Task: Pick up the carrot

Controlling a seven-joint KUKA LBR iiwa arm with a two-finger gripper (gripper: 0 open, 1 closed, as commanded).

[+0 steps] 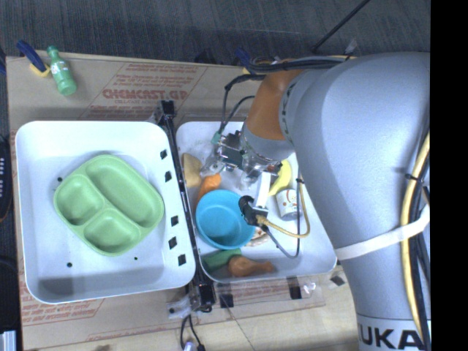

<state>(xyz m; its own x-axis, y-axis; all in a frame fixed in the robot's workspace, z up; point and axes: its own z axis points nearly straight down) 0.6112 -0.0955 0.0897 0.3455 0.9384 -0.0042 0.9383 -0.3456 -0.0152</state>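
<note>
Bins, two, white and shallow, side by side on your bench. Left bin [36, 196] holds one green divided plate [108, 203], three compartments, lying flat near the middle. Right bin [318, 251] is crowded — the grey arm [365, 159] reaches in from the right and covers much of it. Gripper [235, 152] sits low over the bin's far part, close above the clutter; you cannot tell from this angle how it is set or whether anything is caught in it. Carrot [210, 182] — a small orange piece just beside the blue bowl's far rim, right below the gripper. Blue bowl [223, 220] stands upright mid-bin. Banana [282, 178] lies right of the gripper. Green bottle [62, 73] rests on the cardboard, far left corner.
</note>
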